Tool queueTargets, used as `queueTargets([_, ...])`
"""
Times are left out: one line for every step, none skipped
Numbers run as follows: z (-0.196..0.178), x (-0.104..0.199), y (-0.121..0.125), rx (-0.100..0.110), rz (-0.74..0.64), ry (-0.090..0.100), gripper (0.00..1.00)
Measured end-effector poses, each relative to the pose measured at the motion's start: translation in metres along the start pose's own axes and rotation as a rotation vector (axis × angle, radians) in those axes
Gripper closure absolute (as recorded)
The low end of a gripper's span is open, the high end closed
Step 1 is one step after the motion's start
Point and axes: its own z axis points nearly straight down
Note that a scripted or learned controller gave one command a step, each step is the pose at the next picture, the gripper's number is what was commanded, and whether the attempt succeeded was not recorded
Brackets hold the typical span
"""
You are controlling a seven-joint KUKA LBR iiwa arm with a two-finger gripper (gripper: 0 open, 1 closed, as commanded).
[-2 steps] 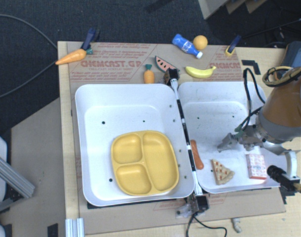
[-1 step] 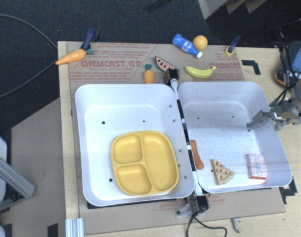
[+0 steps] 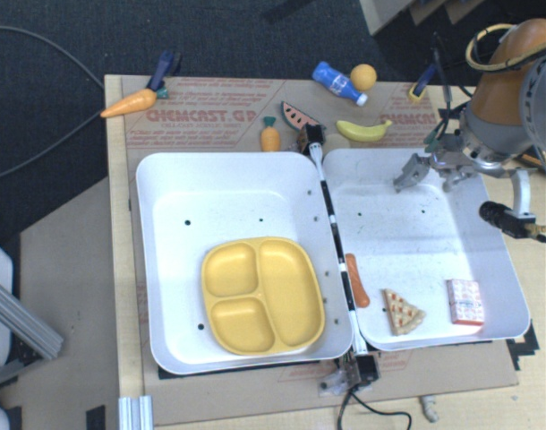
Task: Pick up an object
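The grey arm with its orange band reaches in from the right, and its two-finger gripper point(image 3: 430, 172) hangs over the far right part of the right shallow white bin point(image 3: 488, 240), its grey fingers point(image 3: 409, 176) spread apart with nothing between them. In that bin, well apart from the gripper, three things lie along the near side: a red-orange hot dog toy point(image 3: 355, 280) against the left wall, a triangular pizza slice toy point(image 3: 402, 313) just right of it, and a small white and pink box point(image 3: 465, 301) toward the right corner. The left shallow white bin point(image 3: 174, 204) holds a yellow three-compartment plastic plate point(image 3: 261, 293) at its near middle. On the cardboard bench top point(image 3: 210, 115) beyond the bins lie an orange carrot toy point(image 3: 130, 104), a small orange pumpkin-like toy point(image 3: 270, 138), a watermelon slice toy point(image 3: 296, 116), a yellow banana toy point(image 3: 363, 130), a blue and white bottle point(image 3: 337, 82) and an orange ball point(image 3: 364, 75) touching it.
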Motion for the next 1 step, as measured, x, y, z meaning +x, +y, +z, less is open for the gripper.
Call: queueTargets([-0.0454, 0.1213, -0.0416, 0.002, 0.001, 0.001, 0.00])
